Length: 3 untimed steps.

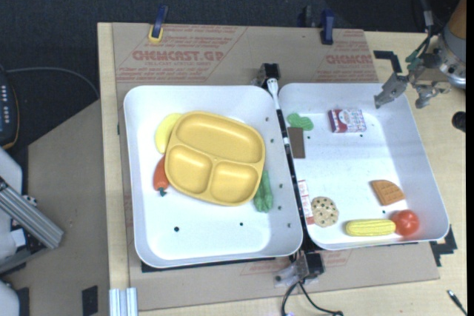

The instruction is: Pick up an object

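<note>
The tool (406, 90) hangs with its fingers spread and nothing in them, over the right bin's (426, 159) far corner. The nearest thing to grab is the red box (346, 120), lying flat inside that bin.

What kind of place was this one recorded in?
Probably a robotics lab test bench: two white bins clamped onto a cardboard-covered board, toy food such as a corn cob, and a gripper overhead.
</note>
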{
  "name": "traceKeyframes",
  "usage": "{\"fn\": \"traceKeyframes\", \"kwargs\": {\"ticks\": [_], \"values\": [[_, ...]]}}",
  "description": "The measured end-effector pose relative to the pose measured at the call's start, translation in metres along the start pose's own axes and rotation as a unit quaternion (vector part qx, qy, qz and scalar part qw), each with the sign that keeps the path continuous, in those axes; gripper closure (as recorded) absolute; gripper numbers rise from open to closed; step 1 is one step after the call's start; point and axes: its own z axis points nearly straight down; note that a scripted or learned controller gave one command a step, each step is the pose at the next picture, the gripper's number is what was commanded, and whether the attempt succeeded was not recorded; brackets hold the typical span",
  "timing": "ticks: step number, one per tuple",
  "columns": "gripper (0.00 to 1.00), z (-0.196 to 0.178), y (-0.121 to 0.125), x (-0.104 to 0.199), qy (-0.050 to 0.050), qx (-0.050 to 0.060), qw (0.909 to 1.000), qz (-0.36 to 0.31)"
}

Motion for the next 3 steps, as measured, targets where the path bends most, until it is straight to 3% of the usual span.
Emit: {"fn": "traceKeyframes", "kwargs": {"ticks": [1, 3], "values": [[0.0, -0.01, 0.003, 0.001, -0.002, -0.008, 1.0, -0.002], [0.0, 0.112, 0.014, 0.001, 0.001, -0.006, 1.0, -0.003]]}}
